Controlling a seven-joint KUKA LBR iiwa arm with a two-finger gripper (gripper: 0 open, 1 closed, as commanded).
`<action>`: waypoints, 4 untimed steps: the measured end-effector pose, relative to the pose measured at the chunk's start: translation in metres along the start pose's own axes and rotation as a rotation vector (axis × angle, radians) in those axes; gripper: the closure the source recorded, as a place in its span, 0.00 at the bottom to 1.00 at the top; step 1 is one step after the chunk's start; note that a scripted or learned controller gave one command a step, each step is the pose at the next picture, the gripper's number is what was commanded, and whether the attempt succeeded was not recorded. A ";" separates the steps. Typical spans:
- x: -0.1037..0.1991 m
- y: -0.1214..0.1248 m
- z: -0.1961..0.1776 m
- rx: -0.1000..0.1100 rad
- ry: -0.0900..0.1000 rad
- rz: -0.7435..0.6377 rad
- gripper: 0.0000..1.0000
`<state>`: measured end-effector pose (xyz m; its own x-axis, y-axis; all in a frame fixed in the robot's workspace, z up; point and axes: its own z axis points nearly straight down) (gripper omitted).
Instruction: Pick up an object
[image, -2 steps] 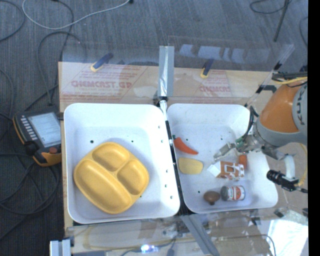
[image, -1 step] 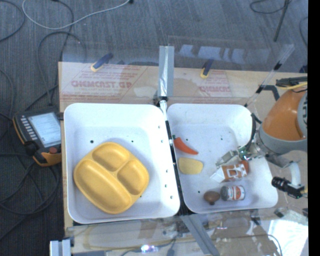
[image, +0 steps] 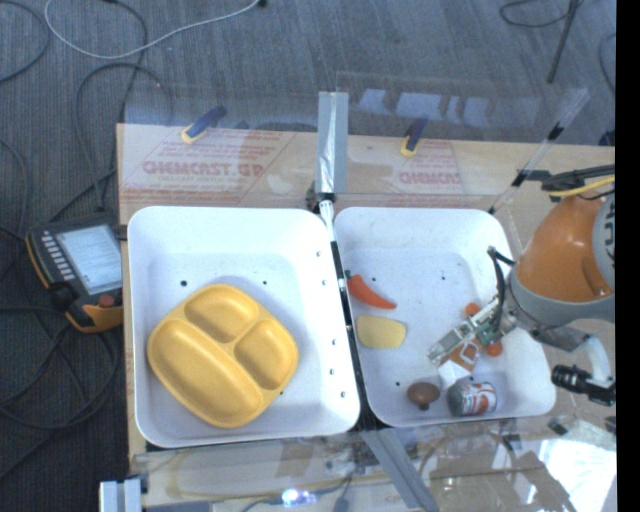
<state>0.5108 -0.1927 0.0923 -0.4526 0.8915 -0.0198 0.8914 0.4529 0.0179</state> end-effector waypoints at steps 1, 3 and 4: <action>-0.001 0.002 -0.009 -0.005 -0.001 0.001 1.00; -0.043 0.045 0.001 0.000 0.024 -0.147 0.00; -0.055 0.082 0.002 0.003 0.026 0.030 0.00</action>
<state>0.6090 -0.2043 0.0927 -0.4263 0.9045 0.0070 0.9045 0.4262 0.0155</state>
